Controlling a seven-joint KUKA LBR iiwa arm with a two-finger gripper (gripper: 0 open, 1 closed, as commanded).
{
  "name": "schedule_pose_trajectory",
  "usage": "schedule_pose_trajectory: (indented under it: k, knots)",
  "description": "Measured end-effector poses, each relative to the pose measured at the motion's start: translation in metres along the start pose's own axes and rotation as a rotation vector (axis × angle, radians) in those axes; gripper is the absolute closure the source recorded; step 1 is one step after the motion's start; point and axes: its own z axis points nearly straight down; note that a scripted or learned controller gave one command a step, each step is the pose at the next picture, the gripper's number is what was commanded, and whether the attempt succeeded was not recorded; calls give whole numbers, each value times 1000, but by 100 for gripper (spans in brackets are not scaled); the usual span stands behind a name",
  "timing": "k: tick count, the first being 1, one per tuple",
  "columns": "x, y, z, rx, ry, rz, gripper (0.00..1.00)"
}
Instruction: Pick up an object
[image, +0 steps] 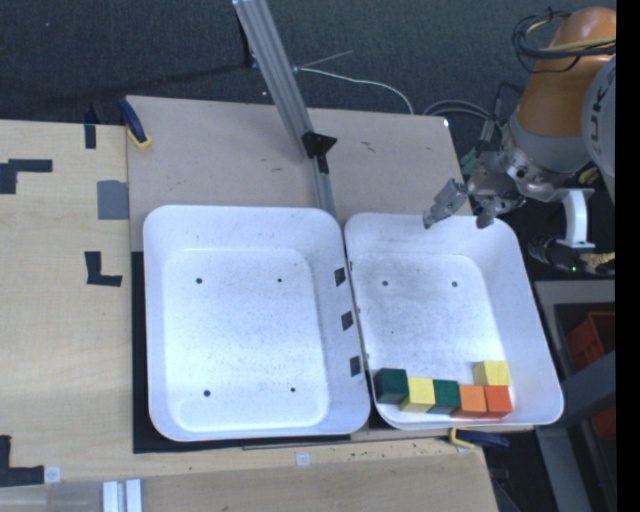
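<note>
Pincer (462, 207) hanging over right bin's (530, 300) far rim, fingers spread apart, nothing between them. Blocks lined up along that bin's near edge: green block (391, 384), yellow block (421, 393), another green, two orange, another yellow behind. All well apart from pincer. Left bin (170, 300) beside it.

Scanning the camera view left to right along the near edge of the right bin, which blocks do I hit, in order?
dark green block → yellow block → green block → orange block → red-orange block. A second yellow block sits just behind the last two, so its place is unclear.
</note>
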Motion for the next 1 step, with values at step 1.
schedule_pose_trajectory:
  k: [1]
  knots:
    - [-5, -99, -2, 3, -1, 4, 0]
